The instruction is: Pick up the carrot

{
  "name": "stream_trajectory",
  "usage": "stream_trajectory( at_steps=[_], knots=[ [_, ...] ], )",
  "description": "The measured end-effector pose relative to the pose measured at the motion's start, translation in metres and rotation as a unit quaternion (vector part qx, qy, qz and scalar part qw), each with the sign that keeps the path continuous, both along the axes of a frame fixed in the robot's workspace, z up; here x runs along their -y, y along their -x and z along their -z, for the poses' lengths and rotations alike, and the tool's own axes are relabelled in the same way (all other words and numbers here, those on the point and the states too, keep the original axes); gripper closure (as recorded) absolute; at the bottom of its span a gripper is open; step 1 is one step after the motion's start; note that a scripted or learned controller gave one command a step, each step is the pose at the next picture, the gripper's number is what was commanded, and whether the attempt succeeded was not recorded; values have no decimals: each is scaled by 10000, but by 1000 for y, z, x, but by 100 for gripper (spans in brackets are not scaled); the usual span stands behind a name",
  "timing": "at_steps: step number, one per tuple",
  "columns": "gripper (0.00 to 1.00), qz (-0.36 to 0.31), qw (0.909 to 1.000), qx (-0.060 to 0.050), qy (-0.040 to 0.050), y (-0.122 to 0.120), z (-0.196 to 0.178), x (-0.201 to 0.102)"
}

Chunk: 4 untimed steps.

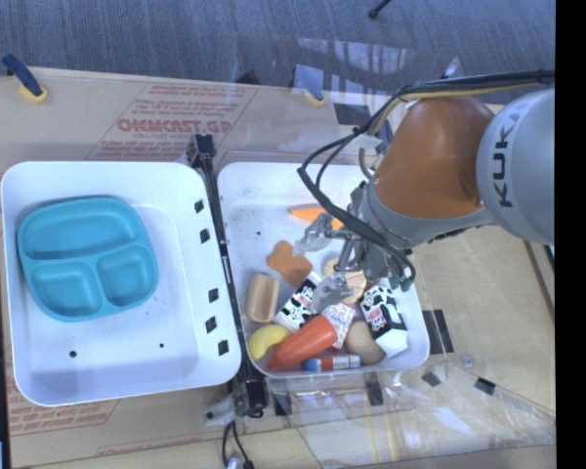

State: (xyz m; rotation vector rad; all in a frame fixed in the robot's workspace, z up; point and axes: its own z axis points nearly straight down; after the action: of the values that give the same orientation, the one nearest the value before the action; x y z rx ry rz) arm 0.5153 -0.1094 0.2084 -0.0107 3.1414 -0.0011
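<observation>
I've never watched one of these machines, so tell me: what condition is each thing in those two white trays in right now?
carrot: lying flat in the right bin, not gripped
gripper: low over the right bin's clutter
blue divided plate: upright in the left bin
milk cartons: tipped on their sides

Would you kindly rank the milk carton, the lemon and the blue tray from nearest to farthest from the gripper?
From the gripper:
1. Milk carton, right bin, just below-right.
2. Lemon, right bin's lower-left corner.
3. Blue tray, left bin, farthest.
</observation>
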Motion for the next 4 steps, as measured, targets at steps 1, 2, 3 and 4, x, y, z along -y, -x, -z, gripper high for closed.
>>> stream_trajectory(
  at_steps=[1,2,3,4],
  knots=[
    [0,-623,9981,31,13,-43,-32,66],
    [0,-490,9988,-51,-25,-96,113,86],
    [0,-693,9976,13,-3,-135,114,98],
    [100,-717,9974,45,5,-138,101,96]
  ],
)
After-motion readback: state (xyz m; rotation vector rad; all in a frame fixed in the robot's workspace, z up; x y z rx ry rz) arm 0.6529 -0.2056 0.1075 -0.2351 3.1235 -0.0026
